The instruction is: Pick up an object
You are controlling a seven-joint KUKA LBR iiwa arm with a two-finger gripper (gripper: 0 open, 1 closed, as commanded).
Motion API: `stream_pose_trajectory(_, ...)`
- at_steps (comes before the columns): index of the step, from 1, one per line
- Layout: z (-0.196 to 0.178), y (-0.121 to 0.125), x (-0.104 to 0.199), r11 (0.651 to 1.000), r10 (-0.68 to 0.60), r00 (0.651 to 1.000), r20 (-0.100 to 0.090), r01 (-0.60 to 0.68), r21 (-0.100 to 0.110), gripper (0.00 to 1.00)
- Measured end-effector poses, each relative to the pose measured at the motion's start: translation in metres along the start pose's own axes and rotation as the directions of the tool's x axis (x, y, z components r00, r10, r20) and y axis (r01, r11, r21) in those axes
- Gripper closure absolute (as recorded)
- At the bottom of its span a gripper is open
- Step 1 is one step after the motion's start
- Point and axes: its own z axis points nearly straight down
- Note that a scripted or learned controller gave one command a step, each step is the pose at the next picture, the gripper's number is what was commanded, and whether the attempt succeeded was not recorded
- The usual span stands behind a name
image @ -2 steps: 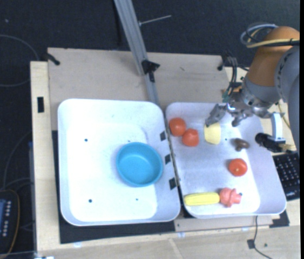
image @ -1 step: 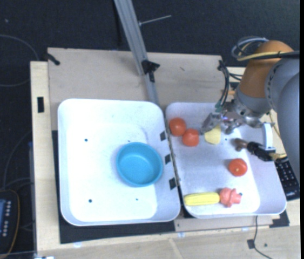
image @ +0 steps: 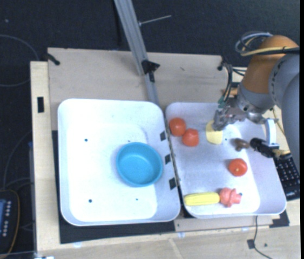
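Claw (image: 220, 122) low in the far part of the right-hand shallow white plastic bin (image: 273, 201), tip right at the far edge of a small pale-yellow rounded block (image: 214, 136) — touching or just above, hard to say from this slanted overhead camera view. Wide or narrow: cannot tell, too dark and blurred at the tip. Nothing visibly gripped.

Likely target, judging by closeness: that yellow block, left of the bin's middle and towards its far side.

Risks from here:
- Off-centre approach. Tip set towards the block's far-right corner rather than over its middle, so a closing pinch likely to clip an edge and squirt the block away to the left.
- Crowding. Two small red round tomato-like balls (image: 177, 126) (image: 190, 138) just left of the block; a shoved block apt to knock them rolling.
- Small brown lump (image: 241, 143) near on the right, close enough to be brushed by the wrist.
- Rounded, smooth-looking surface — probably a slippery hold on lifting.

Pose: grey arm (image: 281, 85) reaching in from the right, orange band (image: 259, 69) above the wrist, wrist bent down and leftwards into the bin, cables looped over the top.

Well apart, towards the near side: third red ball (image: 238, 167), yellow corn-shaped toy (image: 201, 199), pink toy (image: 229, 197). Round blue bowl (image: 139, 164) in the left-hand white bin (image: 68, 144).
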Motion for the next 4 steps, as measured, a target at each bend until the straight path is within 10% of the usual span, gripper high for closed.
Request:
stream_pose_trajectory(2,-0.13,-0.002,0.001,1.0,-0.006,1.0,-0.007,0.006,0.001,1.0)
stream_pose_trajectory(4,-0.16,-0.018,0.054,1.0,-0.01,1.0,-0.008,0.01,0.006,1.0)
